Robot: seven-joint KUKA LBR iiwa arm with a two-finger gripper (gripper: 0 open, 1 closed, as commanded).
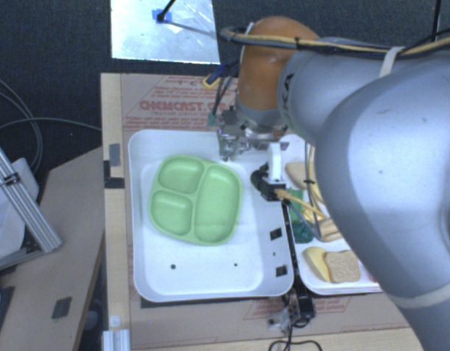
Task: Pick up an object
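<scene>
Right bin (334,287) mostly hidden under arm (371,145) — contents partly covered; arm itself cut off at right edge.

Two white bins side by side: left bin (155,273), right bin (342,287) mostly covered by one grey arm (378,145). One green plate (197,198) with three compartments in the left bin. One slice of toast (343,267) and one pale yellow piece (317,261) in the right bin; other items there too hidden to count. One gripper (230,149).
</scene>
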